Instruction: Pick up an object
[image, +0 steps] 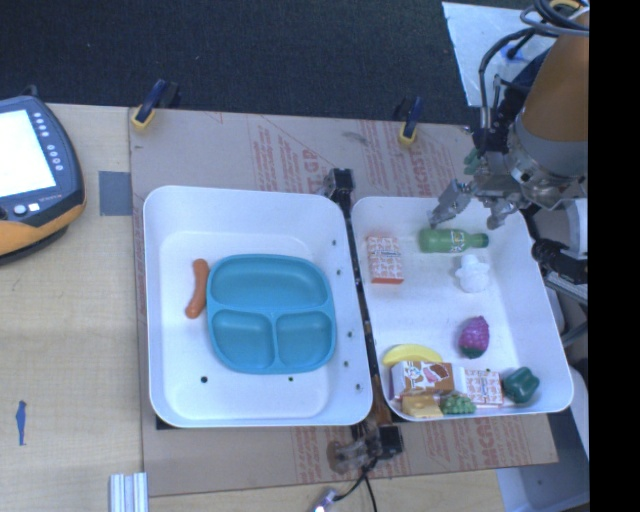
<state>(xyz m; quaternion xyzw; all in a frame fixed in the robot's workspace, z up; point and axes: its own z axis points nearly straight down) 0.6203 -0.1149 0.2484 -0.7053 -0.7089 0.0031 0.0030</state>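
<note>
Pincer (474, 207) above smooth green bottle (452, 240)

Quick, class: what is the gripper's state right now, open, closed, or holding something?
Gripper: open, fingers spread, holding nothing, above the green bottle in the right bin.

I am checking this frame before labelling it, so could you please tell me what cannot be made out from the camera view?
- Gripper: its far side is hidden by the wrist, so its grip state over the green bottle is unclear.
- Arm: cut off by the view's top and right.
- Carton and flat packet: print too small to read.
- Yellow item: partly covered by the green grapes, identity unclear.
- Tablet: cut off by the left edge.
</note>
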